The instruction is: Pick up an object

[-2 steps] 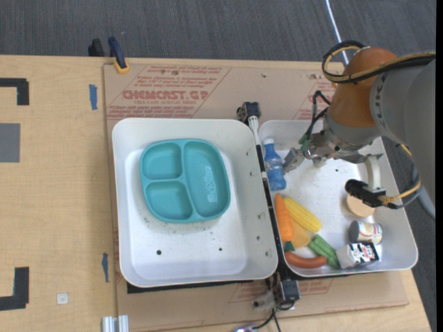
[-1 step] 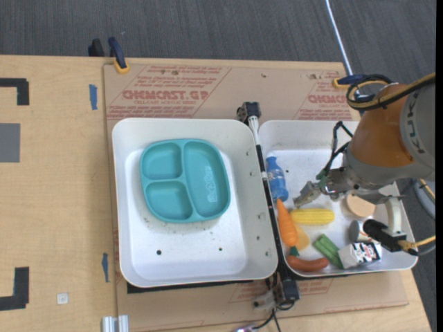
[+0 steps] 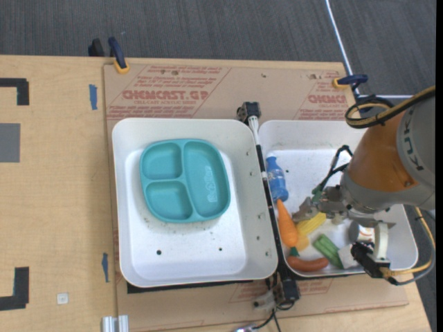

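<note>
Hand [image 3: 309,207], finger state not discernible, low in lower-right bin [image 3: 401,254] at yellow corn [image 3: 309,223] crowded by carrot [image 3: 286,225] and green piece [image 3: 327,249]: risk of slipped or double grasp.

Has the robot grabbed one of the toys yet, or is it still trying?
Not yet, as far as the view shows. The gripper is down in the right bin, right by the yellow corn, but nothing is lifted. The carrot, green piece, red sausage and blue bottle all lie on the bin floor. Left to do: grip one and raise it.
</note>
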### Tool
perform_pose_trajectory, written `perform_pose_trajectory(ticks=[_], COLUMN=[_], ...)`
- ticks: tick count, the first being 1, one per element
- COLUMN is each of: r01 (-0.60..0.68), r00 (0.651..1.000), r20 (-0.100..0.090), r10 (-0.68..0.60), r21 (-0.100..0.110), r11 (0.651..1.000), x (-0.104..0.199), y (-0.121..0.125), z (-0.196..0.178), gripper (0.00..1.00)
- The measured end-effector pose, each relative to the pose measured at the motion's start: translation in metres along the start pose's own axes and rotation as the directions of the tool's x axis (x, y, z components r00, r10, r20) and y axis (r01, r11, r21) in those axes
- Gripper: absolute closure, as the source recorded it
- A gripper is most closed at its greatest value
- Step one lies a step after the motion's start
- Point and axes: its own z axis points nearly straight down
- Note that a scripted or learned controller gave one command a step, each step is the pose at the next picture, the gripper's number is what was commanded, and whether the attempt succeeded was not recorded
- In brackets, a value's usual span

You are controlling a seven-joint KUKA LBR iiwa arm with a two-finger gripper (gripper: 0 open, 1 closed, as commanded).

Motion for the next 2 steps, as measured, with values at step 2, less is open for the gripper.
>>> perform_pose_trajectory(ticks=[2], r01=[-0.166], r00=[0.986], r20=[0.001], r10=[0.166], r21=[-0.003], r11=[0.986], x=[0.026], y=[-0.027], z=[-0.097], gripper=[1.00])
